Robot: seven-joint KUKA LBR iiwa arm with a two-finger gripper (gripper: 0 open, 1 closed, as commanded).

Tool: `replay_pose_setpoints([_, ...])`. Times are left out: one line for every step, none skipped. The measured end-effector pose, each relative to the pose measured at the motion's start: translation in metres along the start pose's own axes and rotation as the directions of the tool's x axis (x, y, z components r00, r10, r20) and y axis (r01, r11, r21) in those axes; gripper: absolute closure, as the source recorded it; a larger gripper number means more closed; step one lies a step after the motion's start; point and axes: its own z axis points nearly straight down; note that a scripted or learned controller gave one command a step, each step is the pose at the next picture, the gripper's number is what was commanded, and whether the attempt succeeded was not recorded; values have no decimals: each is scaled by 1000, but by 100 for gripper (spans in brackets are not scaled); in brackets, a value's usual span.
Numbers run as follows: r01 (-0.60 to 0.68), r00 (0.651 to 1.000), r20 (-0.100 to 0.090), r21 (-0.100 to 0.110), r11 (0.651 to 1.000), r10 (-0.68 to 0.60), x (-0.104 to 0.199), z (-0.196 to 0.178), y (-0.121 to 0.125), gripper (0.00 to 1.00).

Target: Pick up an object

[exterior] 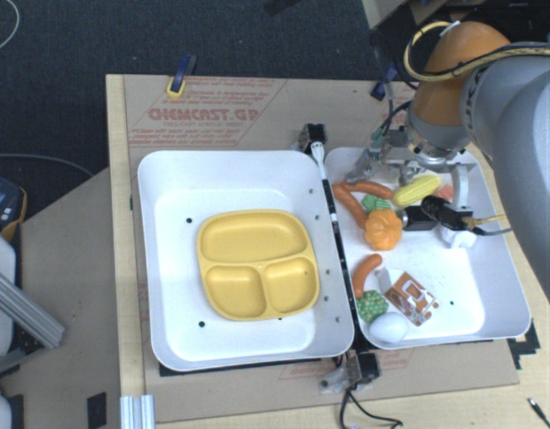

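While the claw [433, 189] sits low in the right bin [489, 302], the corn [417, 189] hides its fingers; grip state cannot be determined.

The arm [511, 105] is cut off by the picture's right edge, and its wrist covers the far corner of the right bin [489, 315]. Its hand [418, 172] is a tangle of metal above the corn cob [417, 189], its tips impossible to make out. The print on the small packet [410, 298] beside the white egg [388, 329] is too small to read.
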Motion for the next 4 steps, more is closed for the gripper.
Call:
replay_pose_setpoints([1, 1000, 0, -9, 1000, -1, 1, -14, 2, 100])
replay_pose_setpoints([-2, 1000, 3, 5, 1000, 2, -2, -58, 1, 100])
replay_pose_setpoints([0, 1000, 3, 2, 1000, 0, 6, -107, 8, 100])
replay_pose_setpoints([-1, 1000, 3, 5, 1000, 1, 7, -135, 9, 100])
